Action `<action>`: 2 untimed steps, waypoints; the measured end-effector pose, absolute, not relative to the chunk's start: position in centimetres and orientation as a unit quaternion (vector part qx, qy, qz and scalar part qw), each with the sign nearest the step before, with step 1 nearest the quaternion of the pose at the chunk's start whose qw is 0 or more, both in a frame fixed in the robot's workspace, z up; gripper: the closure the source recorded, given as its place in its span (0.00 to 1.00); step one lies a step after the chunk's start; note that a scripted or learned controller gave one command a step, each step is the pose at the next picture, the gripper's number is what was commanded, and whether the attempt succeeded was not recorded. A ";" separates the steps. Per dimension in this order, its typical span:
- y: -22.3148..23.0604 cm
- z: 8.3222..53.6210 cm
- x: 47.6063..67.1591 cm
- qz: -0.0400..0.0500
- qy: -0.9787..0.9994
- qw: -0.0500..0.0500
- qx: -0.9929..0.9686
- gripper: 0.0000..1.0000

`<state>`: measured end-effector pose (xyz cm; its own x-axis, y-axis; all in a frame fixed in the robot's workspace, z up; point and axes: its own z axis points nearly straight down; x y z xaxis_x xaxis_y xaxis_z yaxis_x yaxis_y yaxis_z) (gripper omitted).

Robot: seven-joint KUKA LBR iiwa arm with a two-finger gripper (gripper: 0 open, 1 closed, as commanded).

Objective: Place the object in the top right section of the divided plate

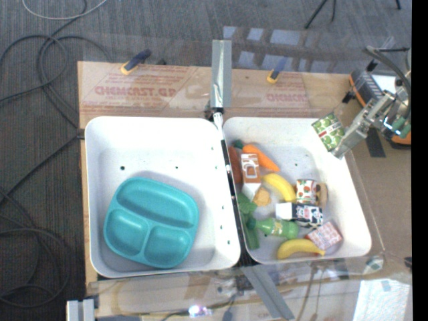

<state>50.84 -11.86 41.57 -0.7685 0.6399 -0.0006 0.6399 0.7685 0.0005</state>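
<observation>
Camera view, looking down at a slant on the bench (154, 89). The left shallow white bin (100, 139) holds a teal plastic divided plate (152, 221) with one long section and two smaller ones; which of them counts as top right depends on how the plate is read, and it lies slightly turned. The right shallow white bin (348, 179) holds a heap of toy groceries: an orange carrot (262, 156), a small orange carton (250, 168), two yellow bananas (281, 186), a green bottle (277, 229), a black-and-white cow-patterned carton (302, 213) and a pink patterned packet (325, 235).

The claw (344, 141) hangs over the upper right rim of the right bin. A small green-and-white patterned carton (328, 131) sits at its tip and appears to be in its hold, though how far the jaws are parted cannot be told.

Judged step: carrying the carton across to the plate. To do it well, the carton should travel high enough to clear the wall between the bins, be centred over the far section on the plate's right, and be released low so that it does not bounce into a neighbouring section.
</observation>
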 end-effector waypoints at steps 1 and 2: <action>-13.5 30.5 48.5 0.000 0.944 0.000 0.331 1.00; -17.8 43.4 50.6 -0.001 0.966 0.002 0.259 1.00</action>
